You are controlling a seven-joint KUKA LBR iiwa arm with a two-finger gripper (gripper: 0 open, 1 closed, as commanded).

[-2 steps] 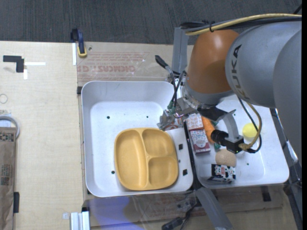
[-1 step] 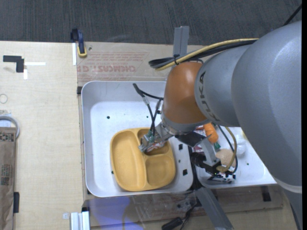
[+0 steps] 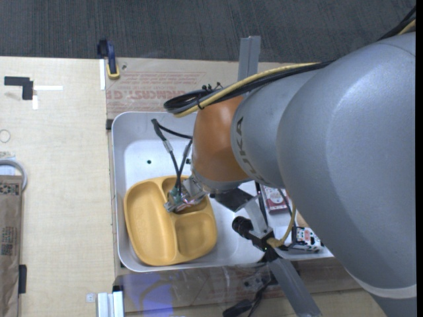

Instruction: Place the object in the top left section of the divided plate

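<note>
A yellow divided plate (image 3: 155, 226) lies in the front left of the white bin (image 3: 129, 150). My gripper (image 3: 180, 201) hangs over the plate's far right part, close to the ridge between sections. The orange wrist band and grey arm cover the space right above it. Something small with pink and green shows at the gripper's tip, too small to identify. Whether it is held or lying on the plate cannot be told.
A small dark red box (image 3: 276, 200) and a small white item (image 3: 306, 238) lie in the bin to the right, partly under the arm. Black cables loop over the bin's far side. A wooden bench surface (image 3: 53, 177) extends to the left.
</note>
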